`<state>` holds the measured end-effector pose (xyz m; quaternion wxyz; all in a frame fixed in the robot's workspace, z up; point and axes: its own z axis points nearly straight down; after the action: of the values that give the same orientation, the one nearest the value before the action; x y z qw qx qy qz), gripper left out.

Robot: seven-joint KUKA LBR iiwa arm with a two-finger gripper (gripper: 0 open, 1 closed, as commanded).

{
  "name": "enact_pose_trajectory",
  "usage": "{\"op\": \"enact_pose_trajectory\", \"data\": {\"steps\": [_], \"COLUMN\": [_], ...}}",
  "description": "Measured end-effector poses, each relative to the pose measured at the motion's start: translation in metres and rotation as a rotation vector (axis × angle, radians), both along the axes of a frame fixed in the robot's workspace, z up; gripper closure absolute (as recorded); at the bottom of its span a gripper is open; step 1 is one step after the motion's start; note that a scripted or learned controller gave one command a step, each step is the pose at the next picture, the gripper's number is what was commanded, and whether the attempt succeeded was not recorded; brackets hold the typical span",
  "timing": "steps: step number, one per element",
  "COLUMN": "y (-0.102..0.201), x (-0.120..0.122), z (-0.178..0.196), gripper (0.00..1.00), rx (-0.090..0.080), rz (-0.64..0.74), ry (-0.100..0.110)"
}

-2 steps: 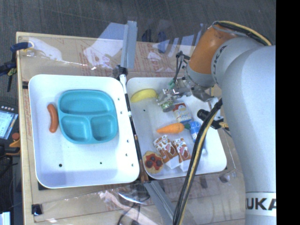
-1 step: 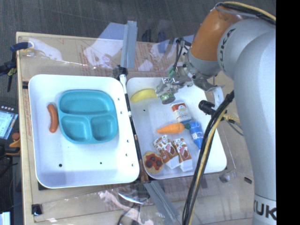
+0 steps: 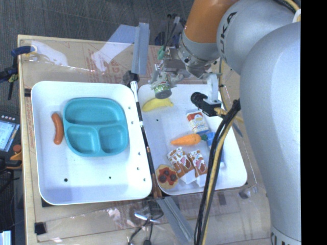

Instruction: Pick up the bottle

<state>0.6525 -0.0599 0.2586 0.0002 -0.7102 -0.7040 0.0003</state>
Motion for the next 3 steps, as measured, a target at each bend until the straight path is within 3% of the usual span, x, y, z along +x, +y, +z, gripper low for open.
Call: {"op": "enact_pose_trajectory", "data": {"steps": [1, 2, 3], "y": [0.103, 0.164, 0.166], "x": [0.000, -0.037, -0.037], "z": [-0.069, -0.031, -0.023], "gripper": [1.00, 1.00, 1.00], "rx": [-0.001, 0.000, 0.000], "rz": [-0.240, -0.236, -0.229], "ry": [0.009, 0.007, 0.012]}}
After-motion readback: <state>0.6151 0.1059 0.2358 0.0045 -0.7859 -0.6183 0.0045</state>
